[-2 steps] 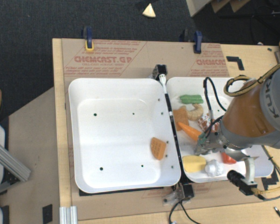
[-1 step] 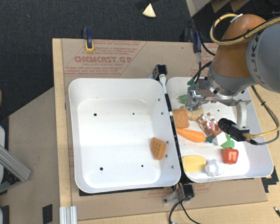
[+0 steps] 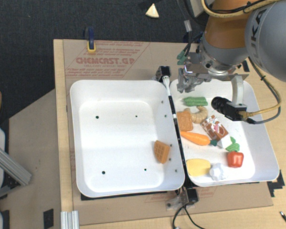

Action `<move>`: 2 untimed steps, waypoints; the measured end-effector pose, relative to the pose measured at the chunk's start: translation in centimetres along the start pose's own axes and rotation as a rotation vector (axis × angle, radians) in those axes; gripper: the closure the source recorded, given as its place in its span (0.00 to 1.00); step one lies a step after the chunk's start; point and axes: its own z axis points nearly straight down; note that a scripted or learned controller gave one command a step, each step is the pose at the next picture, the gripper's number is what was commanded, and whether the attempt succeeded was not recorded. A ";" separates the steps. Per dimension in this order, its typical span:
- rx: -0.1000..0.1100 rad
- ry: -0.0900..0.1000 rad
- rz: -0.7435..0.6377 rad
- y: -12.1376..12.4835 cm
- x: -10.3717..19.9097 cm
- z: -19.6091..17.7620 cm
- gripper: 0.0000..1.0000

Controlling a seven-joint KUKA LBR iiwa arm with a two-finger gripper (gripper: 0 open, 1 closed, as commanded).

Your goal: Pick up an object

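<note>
The two-finger metal gripper hangs at the upper centre-right of the frame, over the top-left corner of the right-hand shallow white bin, just beside the black divider where the two bins meet. Its grey fingers point down and show nothing between them; whether they stand wide or narrow I cannot tell from this slanted view. The nearest candidate is the small green ridged plastic vegetable, which lies just below and slightly right of the gripper in the frame — its long axis runs roughly left to right, so a grasp would, by my judgement, do best closing across its short width. Below it sit a tan cracker-like piece against the divider and a pale knobbly ginger-like piece, both crowding the green one from beneath. Further down the frame lies an orange plastic carrot, its long axis tilted down toward the right. A waffle-patterned tan wedge rests alone in the left-hand white bin — well apart from the gripper, at lower centre.
</note>
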 end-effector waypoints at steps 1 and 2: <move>-0.003 0.000 0.003 -1.3 3.3 -12.0 1.00; -0.007 0.000 0.006 0.8 5.4 -25.9 1.00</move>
